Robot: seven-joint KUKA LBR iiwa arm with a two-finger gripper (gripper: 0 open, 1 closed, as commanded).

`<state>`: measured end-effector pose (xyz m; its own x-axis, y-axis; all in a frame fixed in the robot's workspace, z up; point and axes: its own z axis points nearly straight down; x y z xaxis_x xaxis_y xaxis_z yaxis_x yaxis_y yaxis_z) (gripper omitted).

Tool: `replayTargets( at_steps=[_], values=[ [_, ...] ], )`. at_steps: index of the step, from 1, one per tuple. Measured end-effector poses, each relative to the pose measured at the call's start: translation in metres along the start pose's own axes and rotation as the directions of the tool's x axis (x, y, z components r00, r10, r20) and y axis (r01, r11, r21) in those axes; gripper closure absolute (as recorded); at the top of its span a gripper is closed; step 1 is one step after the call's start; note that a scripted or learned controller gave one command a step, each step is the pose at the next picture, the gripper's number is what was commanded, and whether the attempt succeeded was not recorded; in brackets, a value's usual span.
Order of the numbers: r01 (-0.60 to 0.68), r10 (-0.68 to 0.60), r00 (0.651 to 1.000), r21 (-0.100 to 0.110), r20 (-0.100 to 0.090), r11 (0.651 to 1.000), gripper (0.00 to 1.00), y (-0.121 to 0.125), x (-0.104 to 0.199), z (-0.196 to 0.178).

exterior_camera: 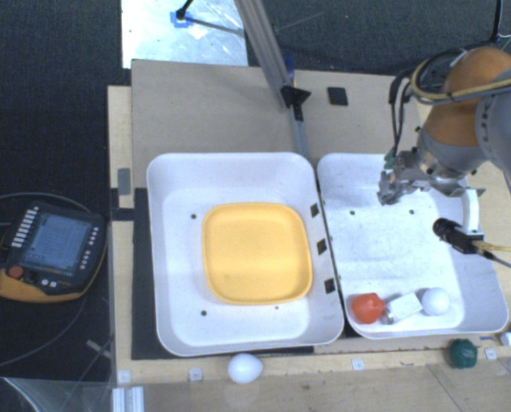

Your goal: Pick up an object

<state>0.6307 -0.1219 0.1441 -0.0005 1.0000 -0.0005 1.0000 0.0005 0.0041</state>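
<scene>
A yellow square plate (257, 251) lies in the left bin (173, 187). In the right bin (384, 239), near its front edge, sit a red-orange ball (367, 307), a small white block (403, 306) and a white ball (434, 300). My gripper (393, 184) hangs over the back of the right bin, well behind those objects, with nothing visible between its fingers.
A white egg-shaped object (245, 367) lies on the bench in front of the left bin. A dark green ball (462, 353) rests off the right bin's front corner. A teach pendant (47, 249) lies on the floor at left. A metal pole (268, 45) slants in at the back.
</scene>
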Motion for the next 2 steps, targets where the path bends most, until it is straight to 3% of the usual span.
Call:
replayTargets(
  at_steps=[2],
  values=[
    [0.0, 0.0, 1.0, -0.001, 0.0, 1.0, 1.0, -0.002, -0.001, -0.115]
  ],
)
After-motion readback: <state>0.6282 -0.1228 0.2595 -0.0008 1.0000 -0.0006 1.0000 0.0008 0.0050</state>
